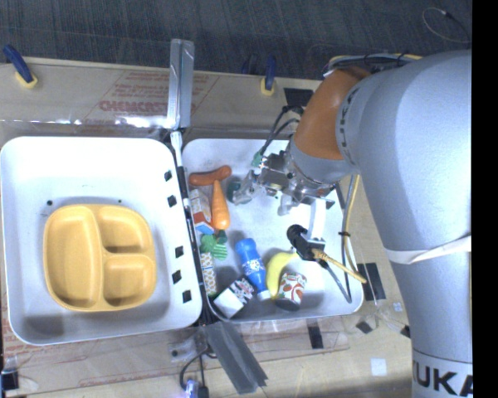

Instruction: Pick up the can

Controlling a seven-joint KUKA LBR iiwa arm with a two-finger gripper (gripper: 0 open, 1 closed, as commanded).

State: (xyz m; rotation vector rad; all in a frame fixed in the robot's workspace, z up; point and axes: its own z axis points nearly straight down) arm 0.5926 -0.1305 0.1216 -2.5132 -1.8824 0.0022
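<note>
A small red-and-white can (292, 288) lies near the front of the right bin (232, 149), beside a yellow banana-like toy (278, 267). My gripper (247, 186) hangs over the back middle of that bin, close to the right end of a brown sausage (210, 175) and an orange carrot (221, 206). The can sits well in front of the gripper and slightly to its right, apart from it. The grey arm with its orange band (319, 127) covers the bin's back right part.
A blue bottle (251, 260), a green toy (214, 245), a red-and-white packet (201, 211) and a white-and-black box (231, 298) crowd the right bin's left and front. A yellow divided plate (100, 258) lies in the left bin (33, 160).
</note>
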